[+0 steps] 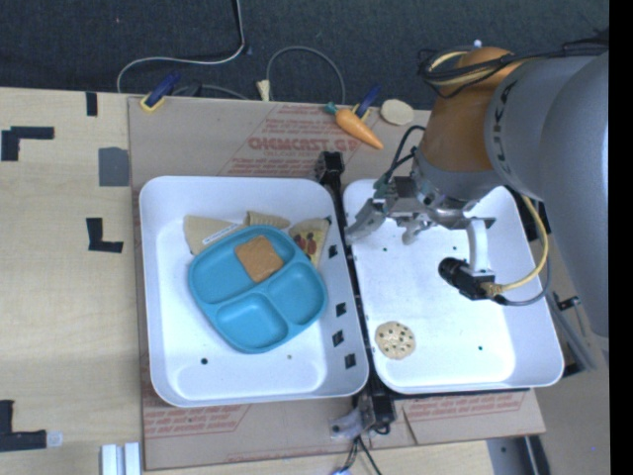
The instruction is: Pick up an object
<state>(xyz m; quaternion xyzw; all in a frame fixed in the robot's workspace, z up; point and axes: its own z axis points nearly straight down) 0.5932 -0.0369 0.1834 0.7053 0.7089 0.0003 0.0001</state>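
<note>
Two white bins sit side by side on the table. Right bin (pixel 514 364): cookie (pixel 395 339) near its front-left corner — open floor around it. Gripper (pixel 396 216) hovers at the far-left edge, jaws spread, gripping nothing. Left bin (pixel 163 295) carries a blue tray (pixel 259 290).

Glossy plastic blue tray (pixel 259 300) — smooth white bins (pixel 168 364).

You look down from one fixed camera above the bench (pixel 59 265), at a slant, and from fairly near. Both white bins (pixel 158 295) fit in frame; the arm (pixel 534 107) enters from your right
</note>
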